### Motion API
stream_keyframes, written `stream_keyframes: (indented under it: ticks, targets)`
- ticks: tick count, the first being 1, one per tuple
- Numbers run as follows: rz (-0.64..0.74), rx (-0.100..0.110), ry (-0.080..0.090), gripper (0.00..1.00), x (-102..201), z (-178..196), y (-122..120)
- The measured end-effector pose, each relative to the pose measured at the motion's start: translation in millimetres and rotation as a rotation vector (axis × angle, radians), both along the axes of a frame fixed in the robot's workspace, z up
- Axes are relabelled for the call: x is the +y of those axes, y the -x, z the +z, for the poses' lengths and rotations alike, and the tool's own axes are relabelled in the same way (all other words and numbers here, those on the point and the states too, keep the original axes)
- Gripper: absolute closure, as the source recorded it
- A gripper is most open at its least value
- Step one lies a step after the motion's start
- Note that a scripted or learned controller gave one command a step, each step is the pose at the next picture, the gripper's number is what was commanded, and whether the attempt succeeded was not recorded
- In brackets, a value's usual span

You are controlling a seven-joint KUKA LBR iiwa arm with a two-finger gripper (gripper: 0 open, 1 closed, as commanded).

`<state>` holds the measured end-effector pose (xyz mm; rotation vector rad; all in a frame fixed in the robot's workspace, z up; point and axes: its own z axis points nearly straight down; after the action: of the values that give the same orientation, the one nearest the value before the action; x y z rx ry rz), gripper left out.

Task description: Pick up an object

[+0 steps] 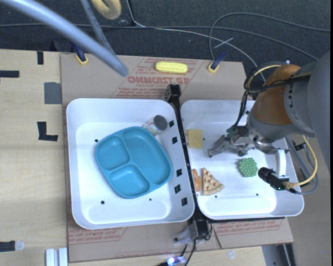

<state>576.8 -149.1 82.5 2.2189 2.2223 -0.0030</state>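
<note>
Risk: end effector (217,148) sits low in right bin (288,206) with fingers apparently splayed and nothing between them, so closing may catch only air between yellow block (195,138), green ball (247,167) and pizza slices (206,182); left bin (77,148) holds blue divided tray (133,160).

I see tray (134,161) in left bin (77,165); right bin (277,204) holds cheese (195,138) behind pizza (211,182), ball (247,167) right.
</note>
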Motion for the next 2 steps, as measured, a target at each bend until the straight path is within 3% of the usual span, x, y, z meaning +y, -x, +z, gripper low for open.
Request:
stream_keyframes:
  ticks: [1,2]
  targets:
    - [0.0,-0.004,0.001,1.0,0,14,-1]
    - [-0.002,-0.002,-0.002,1.0,-7,72,3]
